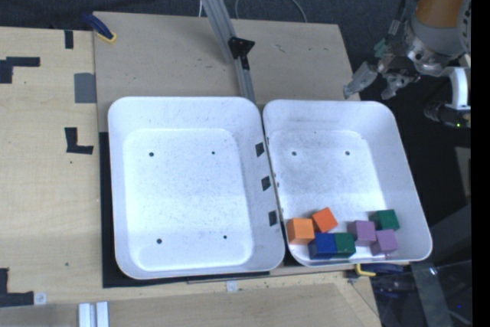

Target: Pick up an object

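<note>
Right bin: seven blocks clustered tight against its near wall; gripper beyond its far-right corner, jaws spread and empty; risk: jaws landing on packed neighbours or wall and closing on nothing.

Bench, pale wood, bearing two white bins side by side: left bin, right bin near the right edge.

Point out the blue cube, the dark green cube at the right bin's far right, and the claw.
Blue cube (324, 243): camera view, on its top face.
Dark green cube (385, 220): camera view, on its top face.
Claw (373, 83): camera view, midway between its fingertips.
</note>
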